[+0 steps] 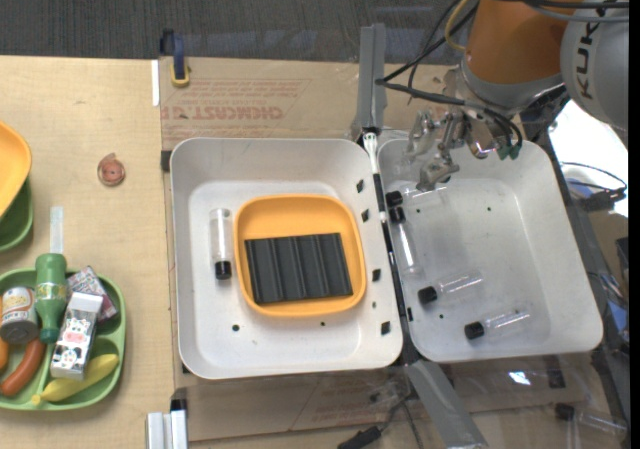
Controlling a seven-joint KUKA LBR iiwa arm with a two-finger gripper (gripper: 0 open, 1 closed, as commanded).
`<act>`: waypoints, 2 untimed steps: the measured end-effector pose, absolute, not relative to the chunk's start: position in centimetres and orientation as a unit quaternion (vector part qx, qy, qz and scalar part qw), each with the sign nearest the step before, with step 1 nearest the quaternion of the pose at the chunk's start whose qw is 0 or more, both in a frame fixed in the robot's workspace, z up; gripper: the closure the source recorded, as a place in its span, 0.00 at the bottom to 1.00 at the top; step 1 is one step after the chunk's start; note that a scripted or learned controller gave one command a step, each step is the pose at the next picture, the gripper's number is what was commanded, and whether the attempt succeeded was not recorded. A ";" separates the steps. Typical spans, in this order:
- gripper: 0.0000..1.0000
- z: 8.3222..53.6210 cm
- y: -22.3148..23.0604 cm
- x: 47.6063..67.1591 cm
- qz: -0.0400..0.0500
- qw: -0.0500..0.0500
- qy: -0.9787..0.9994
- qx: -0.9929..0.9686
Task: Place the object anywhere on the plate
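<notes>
Gripper [437,159] hovers over right bin [540,337], finger state indiscernible. Tubes [447,289] lie near the front, plate [298,213] in left bin. Advise descending squarely, centred across one tube's middle

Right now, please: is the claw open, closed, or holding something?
Claw: over the right bin's far left corner; open or closed cannot be told, and nothing is seen in it.
</notes>
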State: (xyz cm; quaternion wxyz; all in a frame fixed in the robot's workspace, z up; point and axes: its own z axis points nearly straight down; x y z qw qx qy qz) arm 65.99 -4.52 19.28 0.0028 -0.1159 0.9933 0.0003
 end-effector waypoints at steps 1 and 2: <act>1.00 19.3 -7.6 66.0 0.000 0.003 0.976 -0.216; 1.00 19.3 -6.5 66.0 0.000 0.003 0.949 -0.317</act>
